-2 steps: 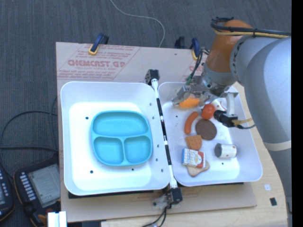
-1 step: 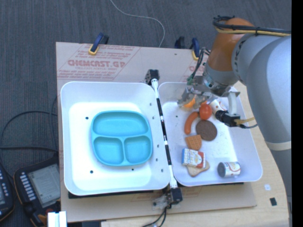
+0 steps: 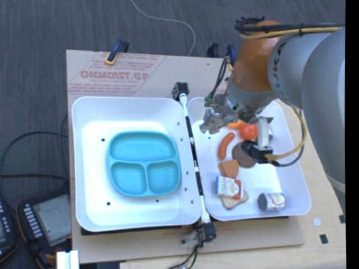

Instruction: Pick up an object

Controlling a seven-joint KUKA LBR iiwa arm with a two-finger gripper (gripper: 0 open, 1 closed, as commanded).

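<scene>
Two white bins sit side by side: the left bin [image 3: 84, 150] holds one blue three-part tray [image 3: 145, 162], and the right bin [image 3: 294, 150] holds a small heap of toy food, one orange sausage [image 3: 225, 144], one carrot [image 3: 247, 129], one dark round patty [image 3: 244, 154], one brown cracker [image 3: 229, 168], one small carton [image 3: 229, 186] with red and blue print too small to read, one slice of toast [image 3: 235, 199] and one can [image 3: 272, 201] lying on its side. Red lettering on the cardboard [image 3: 118, 72] under the bins reads something like "CHEMCAST GP". One gripper [image 3: 212, 121] hangs low over the right bin's upper left part, just beside the sausage and carrot, and I cannot tell how it is set or whether it has anything.
</scene>
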